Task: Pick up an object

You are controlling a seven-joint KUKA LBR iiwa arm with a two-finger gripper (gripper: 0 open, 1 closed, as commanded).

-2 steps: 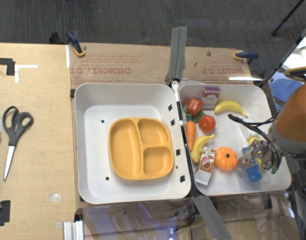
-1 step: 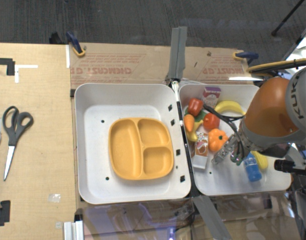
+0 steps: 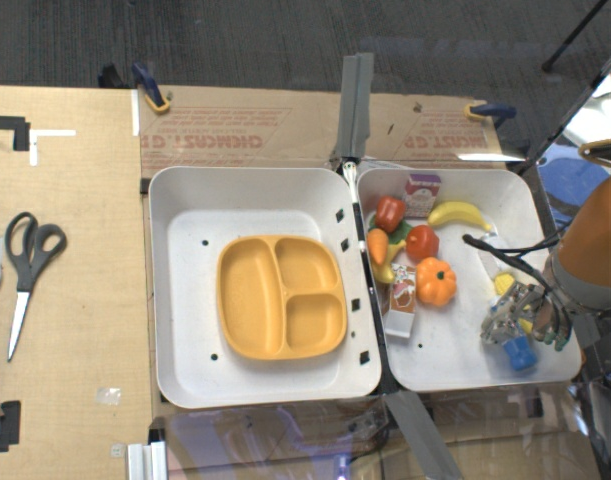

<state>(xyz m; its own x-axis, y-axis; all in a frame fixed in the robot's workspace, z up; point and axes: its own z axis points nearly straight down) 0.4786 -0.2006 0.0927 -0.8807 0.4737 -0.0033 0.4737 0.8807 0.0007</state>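
Note:
My gripper [image 3: 520,318] hangs low over the near right corner of the right bin [image 3: 455,368], and the arm's orange band [image 3: 590,238] shows at the right edge. A small blue block [image 3: 521,356] lies just in front of the gripper, partly under it. A small yellow piece [image 3: 503,284] sits right behind it. Further left lie an orange pumpkin [image 3: 436,282], a red tomato [image 3: 422,241], a banana [image 3: 459,214], a red pepper [image 3: 389,212], a carrot [image 3: 378,246], a small carton [image 3: 402,303] and a purple-topped box [image 3: 422,190].
The left bin [image 3: 185,268] holds a yellow divided plate [image 3: 282,296]. Scissors [image 3: 25,268] lie on the bench far left. A black cable [image 3: 505,251] crosses the right bin towards the gripper. Clamps sit on the cardboard behind the bins.

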